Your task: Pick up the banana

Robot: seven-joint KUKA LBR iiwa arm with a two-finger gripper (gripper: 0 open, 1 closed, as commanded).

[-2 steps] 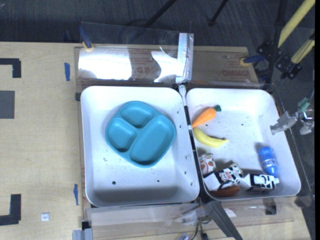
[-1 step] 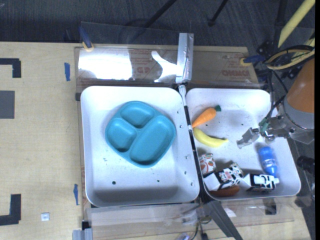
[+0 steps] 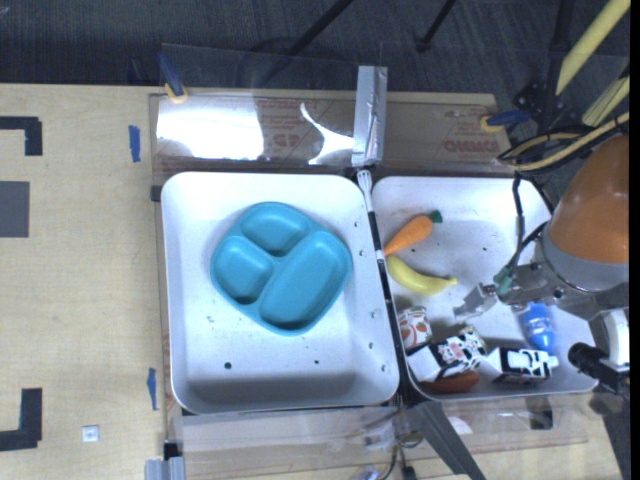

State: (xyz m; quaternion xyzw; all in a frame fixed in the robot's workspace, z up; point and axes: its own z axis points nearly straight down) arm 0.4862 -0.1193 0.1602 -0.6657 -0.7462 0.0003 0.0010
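Banana lies just left of the gripper, untouched; I can't tell how its tips are set. Beyond it, the carrot sits close, so a stray close could nudge the fruit or snag the wrong item.

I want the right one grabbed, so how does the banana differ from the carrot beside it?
The banana is yellow and gently curved; the carrot is orange, straight and tapered, with a green tip. The banana lies nearer the camera, the carrot farther back. Both lie flat in the right bin, by its left wall.
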